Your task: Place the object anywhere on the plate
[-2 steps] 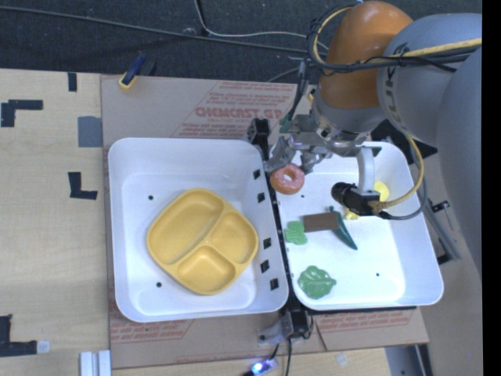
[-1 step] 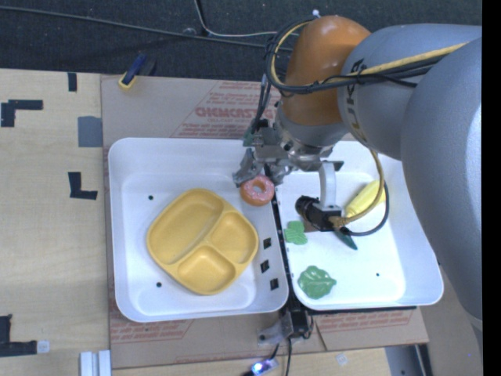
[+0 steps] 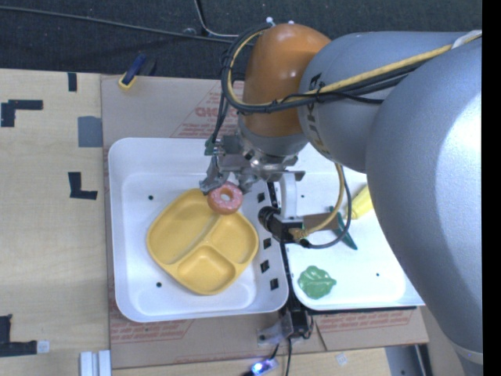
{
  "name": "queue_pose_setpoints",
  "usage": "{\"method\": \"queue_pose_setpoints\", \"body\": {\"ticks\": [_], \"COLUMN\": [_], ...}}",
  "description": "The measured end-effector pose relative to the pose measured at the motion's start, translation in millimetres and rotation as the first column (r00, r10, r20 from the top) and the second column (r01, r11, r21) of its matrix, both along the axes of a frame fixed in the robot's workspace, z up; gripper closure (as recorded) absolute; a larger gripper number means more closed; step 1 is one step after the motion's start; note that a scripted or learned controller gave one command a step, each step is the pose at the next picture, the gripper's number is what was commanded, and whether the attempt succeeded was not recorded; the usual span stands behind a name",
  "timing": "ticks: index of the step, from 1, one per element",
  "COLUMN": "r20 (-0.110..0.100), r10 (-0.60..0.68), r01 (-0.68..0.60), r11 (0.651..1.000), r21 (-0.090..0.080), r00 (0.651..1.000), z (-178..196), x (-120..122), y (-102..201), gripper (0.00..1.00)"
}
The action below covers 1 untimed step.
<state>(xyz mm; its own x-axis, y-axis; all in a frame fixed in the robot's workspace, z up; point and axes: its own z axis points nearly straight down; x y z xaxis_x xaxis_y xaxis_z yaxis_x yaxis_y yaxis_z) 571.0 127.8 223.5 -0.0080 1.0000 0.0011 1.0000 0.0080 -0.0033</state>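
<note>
Donut sits pinched between my gripper fingers at the plate's far rim, over the left bin, ready for release.

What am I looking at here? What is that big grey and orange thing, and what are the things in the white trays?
It is a robot arm, seen by one camera fixed above the bench and looking down at a slant. The arm reaches in from the right of the picture. At its tip is a two-finger gripper, its hand. A small pink doughnut sits right under it, over the upper edge of a yellow divided plate; whether the gripper holds it is unclear. The plate lies in the left white bin. The right white bin holds a green leafy toy and a yellow object, partly hidden by the arm.
</note>
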Motion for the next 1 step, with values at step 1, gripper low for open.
{"method": "queue_pose_setpoints", "body": {"ticks": [1], "r20": [0.000], "r10": [-0.005], "r01": [0.005], "r11": [1.000], "r21": [-0.001], "r00": [1.000], "z": [0.0], "x": [0.8], "y": [-3.6], "gripper": [0.00]}}
